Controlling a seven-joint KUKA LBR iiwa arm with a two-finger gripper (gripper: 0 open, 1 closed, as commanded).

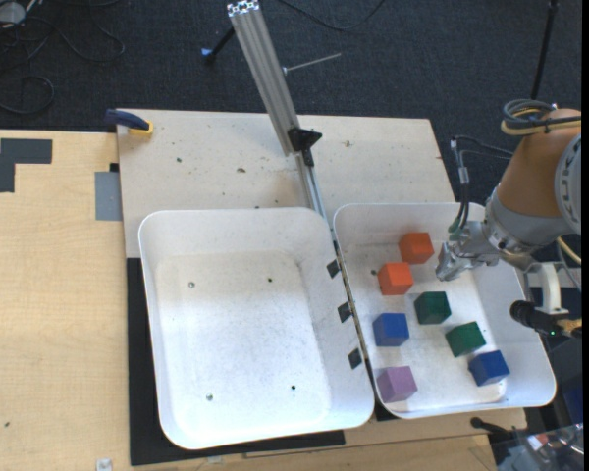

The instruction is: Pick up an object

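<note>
Hand (455, 263) above right bin (530, 391) (finger state unclear), beside orange cube (416, 246), nothing visibly gripped

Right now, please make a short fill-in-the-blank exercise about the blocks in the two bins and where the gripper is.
1. All seven blocks lie in the ____ bin of the view.
2. The block nearest the front rim of that bin, beside the divider, is ____ in colour.
3. The gripper is nearest to the two ____ blocks.
4. Between the two blue blocks lie two ____ ones.

Missing words: right; purple; orange; green
</note>
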